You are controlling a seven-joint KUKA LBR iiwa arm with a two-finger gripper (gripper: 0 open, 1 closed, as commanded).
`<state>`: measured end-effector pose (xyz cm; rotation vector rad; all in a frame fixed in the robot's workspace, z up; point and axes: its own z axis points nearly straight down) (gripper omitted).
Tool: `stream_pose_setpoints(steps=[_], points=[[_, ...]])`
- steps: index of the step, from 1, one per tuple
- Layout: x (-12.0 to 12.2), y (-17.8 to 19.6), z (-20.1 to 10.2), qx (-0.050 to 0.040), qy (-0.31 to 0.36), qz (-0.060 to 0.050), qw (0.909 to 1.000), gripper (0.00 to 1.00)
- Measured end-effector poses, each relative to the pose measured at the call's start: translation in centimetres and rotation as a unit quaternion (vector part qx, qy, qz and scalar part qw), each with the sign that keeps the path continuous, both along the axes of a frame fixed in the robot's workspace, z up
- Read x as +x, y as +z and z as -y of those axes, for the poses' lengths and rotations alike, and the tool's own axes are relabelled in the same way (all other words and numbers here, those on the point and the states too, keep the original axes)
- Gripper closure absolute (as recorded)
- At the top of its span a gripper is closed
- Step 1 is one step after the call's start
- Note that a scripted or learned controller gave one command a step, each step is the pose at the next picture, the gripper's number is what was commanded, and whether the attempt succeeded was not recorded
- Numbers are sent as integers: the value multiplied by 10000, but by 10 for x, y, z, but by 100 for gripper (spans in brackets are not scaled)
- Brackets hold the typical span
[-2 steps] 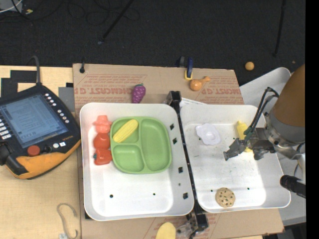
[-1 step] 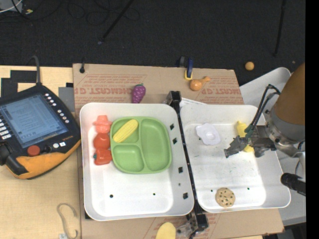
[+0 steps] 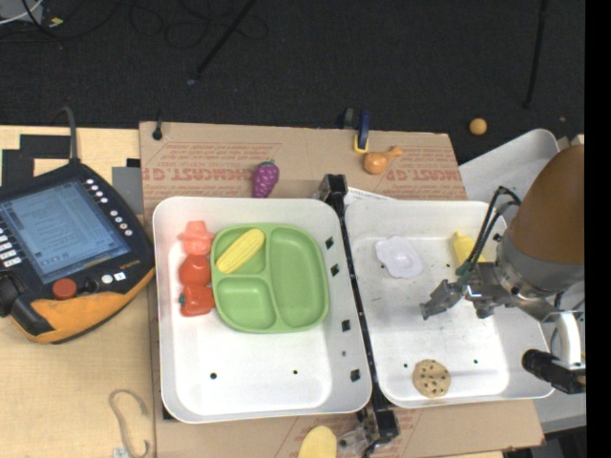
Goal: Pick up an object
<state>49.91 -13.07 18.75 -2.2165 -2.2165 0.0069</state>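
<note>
Right bin: a round tan cookie with dark chips lies flat near the front wall. A pale translucent lid-like piece lies toward the back left. A yellow item sits at the back, partly hidden.

Left bin: a green sectioned plate lies flat, with a yellow corn cob in its upper-left compartment. A red and pink toy figure rests beside the plate's left edge.

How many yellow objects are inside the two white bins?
2. A corn cob lies in the green tray's upper-left compartment, left bin. A yellow piece lies in the right bin by the arm, which may hide more.
</note>
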Motion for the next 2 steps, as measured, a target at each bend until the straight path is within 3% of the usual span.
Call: stream_pose_setpoints(steps=[2], points=[[-4, -98, -4, 4, 9, 6, 10000, 0]])
